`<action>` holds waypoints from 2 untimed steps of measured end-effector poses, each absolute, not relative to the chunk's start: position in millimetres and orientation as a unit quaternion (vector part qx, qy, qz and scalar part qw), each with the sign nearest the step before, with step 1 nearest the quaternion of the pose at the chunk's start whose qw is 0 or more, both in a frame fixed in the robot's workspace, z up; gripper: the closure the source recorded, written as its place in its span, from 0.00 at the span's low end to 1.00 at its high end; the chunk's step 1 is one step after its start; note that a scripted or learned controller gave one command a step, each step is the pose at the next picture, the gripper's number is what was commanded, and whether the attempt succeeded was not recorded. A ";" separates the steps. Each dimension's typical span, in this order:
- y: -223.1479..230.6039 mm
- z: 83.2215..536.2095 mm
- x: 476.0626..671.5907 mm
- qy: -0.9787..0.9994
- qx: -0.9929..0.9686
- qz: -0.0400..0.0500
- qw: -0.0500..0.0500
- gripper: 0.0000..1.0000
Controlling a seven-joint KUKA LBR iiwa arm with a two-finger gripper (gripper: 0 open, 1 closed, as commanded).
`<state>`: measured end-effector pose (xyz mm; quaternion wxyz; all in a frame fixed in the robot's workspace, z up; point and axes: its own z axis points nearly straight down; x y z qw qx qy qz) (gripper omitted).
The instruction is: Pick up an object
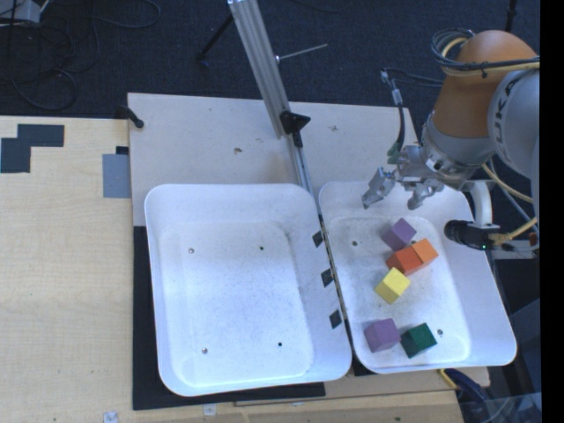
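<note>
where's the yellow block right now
The yellow block lies in the right bin, about mid-bin, just below and left of the red block and above the lower purple block.

Left bin [167,263]: white, shallow, a few small dark holes in its floor. Black clips [328,278] sit along the seam where it meets the right bin [480,337]. Both bins rest on a pale board [203,139] on the table [62,271], light wood with grey-blue patches [115,174] at its upper left. A slanted aluminium rail [262,55] rises from the board behind the bins. Dark floor [132,25] beyond, with cables [35,7] at top left.
</note>
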<state>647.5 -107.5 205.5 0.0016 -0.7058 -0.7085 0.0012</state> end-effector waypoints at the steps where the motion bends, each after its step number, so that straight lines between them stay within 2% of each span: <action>1: -178.6 87.1 647.8 -0.706 -0.708 0.002 0.002 0.00; 2: -178.3 100.7 648.7 -0.706 -0.708 0.001 0.001 1.00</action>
